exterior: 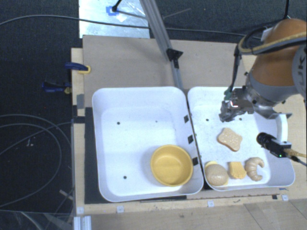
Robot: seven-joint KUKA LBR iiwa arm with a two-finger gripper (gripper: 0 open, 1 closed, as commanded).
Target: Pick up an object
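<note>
Scanning from the left, I find a yellow bowl (171, 165) in the left bin (110, 104), low and toward its right wall: stiff, likely light plastic, smooth enough to slip, best pinched across its rim. In the right bin (204, 99), along the near edge, sit a pale bread roll (216, 174), a small yellow wedge (236, 170) and a croissant (254, 168). Above them lies a flat cracker-like biscuit (230, 139), the nearest to me. All look like light toy food. The biscuit is thin and lies flat, so I would take it across its narrow width. My gripper (230, 110) hovers just above it, but its tips blur into one dark mass. Spread or closed, I cannot tell.
</note>
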